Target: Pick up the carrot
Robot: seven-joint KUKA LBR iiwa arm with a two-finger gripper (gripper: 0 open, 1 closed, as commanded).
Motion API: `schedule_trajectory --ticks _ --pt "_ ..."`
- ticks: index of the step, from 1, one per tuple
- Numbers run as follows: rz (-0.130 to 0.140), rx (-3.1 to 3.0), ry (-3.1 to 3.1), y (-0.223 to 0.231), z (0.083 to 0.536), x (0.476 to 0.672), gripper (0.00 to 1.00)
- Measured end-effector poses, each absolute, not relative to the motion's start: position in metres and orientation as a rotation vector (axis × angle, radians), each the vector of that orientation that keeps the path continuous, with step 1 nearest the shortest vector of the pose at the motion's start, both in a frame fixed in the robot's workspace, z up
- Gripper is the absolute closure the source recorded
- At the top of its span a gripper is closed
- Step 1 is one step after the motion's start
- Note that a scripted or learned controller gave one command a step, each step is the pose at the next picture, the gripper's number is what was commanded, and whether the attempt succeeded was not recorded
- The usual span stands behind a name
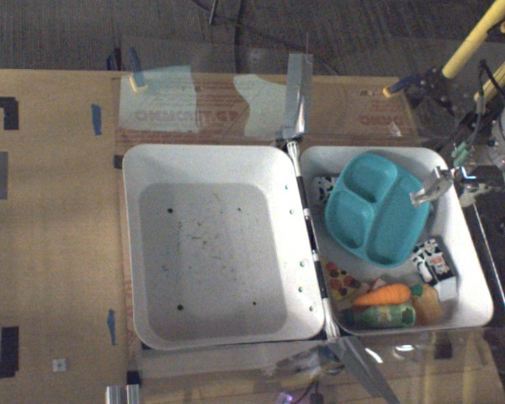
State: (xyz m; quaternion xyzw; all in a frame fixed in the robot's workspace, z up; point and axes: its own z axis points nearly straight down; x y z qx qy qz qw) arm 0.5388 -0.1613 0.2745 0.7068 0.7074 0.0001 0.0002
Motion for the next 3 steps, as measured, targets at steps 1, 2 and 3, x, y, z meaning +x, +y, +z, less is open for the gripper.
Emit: schedule_trajectory --ticks 1,2,3 --pt "0.0 2.041 2.389 -0.113 0.147 0.517 0.0" --pt "0.021 2.105 2.306 -0.097 0.094 0.486 0.0" --pt "0.031 2.1 2.307 -0.094 0.104 0.488 1.0"
